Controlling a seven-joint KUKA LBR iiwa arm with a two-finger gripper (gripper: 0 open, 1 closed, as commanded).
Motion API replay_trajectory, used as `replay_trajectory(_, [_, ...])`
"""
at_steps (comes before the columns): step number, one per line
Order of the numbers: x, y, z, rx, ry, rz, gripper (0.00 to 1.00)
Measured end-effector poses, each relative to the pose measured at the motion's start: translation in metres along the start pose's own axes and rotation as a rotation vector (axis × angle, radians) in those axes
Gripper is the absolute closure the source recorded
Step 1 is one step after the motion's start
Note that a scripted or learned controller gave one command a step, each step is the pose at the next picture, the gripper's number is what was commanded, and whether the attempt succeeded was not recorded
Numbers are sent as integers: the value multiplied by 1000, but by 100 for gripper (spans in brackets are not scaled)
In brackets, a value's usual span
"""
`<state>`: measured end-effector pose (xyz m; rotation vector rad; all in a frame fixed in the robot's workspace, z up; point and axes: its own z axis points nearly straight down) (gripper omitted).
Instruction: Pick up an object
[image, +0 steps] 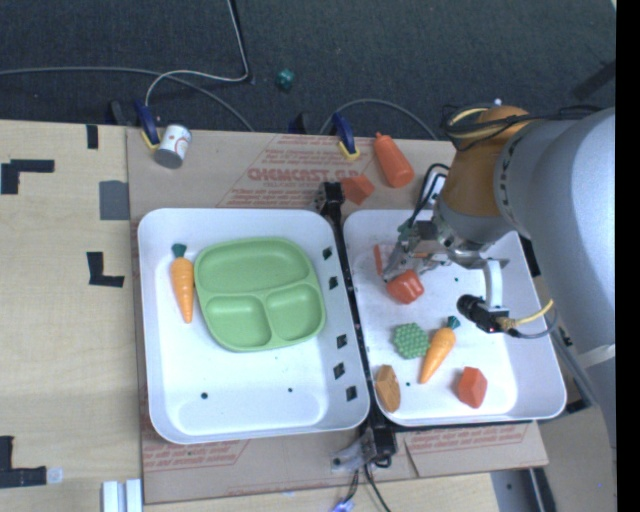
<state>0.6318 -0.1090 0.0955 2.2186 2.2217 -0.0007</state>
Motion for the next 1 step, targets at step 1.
replay_trajectory(1, [62,-2,-89,1,3,-2,100])
